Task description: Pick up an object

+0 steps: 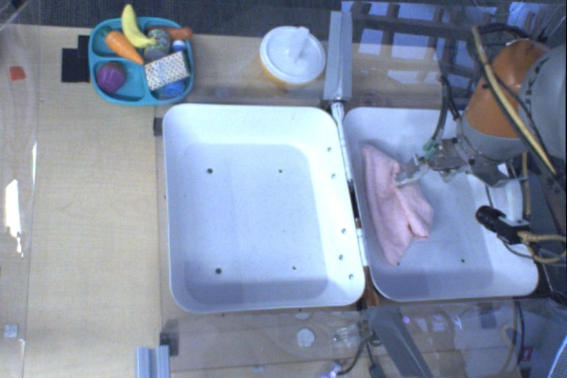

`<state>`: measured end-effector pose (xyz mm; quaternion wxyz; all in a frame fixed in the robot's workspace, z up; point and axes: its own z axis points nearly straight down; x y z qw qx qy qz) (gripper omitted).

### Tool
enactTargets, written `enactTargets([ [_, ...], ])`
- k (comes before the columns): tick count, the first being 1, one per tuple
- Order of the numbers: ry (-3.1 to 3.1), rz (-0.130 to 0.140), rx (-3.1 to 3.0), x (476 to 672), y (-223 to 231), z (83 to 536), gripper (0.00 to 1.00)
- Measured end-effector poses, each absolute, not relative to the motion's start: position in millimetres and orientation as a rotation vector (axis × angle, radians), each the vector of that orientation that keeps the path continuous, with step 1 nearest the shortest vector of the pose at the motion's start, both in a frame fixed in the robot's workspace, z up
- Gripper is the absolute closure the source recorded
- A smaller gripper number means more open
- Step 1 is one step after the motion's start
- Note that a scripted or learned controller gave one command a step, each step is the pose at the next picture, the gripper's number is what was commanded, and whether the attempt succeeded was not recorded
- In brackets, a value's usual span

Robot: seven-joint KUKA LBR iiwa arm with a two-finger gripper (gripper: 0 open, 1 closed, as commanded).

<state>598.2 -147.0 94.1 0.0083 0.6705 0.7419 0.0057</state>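
A pink cloth (395, 204) lies crumpled in the left half of the right bin (478, 274), running from the bin's back toward its front. My gripper (415, 172) reaches in from the right and sits low at the cloth's upper right edge, touching or just above the fabric. The grey arm with its orange band (496, 102) stretches away behind the gripper, over the bin's back right corner.
The left bin (252, 208) stands beside the right one, a narrow divider between them. Behind the bins are a blue tray of toy food (140, 62) and a white lidded bowl (292, 55). Cables and a metal frame (443, 27) crowd the back right.
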Motion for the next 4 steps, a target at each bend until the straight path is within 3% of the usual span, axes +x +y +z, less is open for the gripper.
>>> enactTargets([
  [1,2.478,0.004,1.923,630.9,-152.3,114.9,0.00],
  [2,2.534,0.016,1.822,575.1,-131.9,94.0,0.00],
  [3,2.429,0.019,1.964,626.2,-98.0,93.8,0.00],
  [4,2.511,0.019,1.855,571.5,-104.1,94.0,0.00],
])
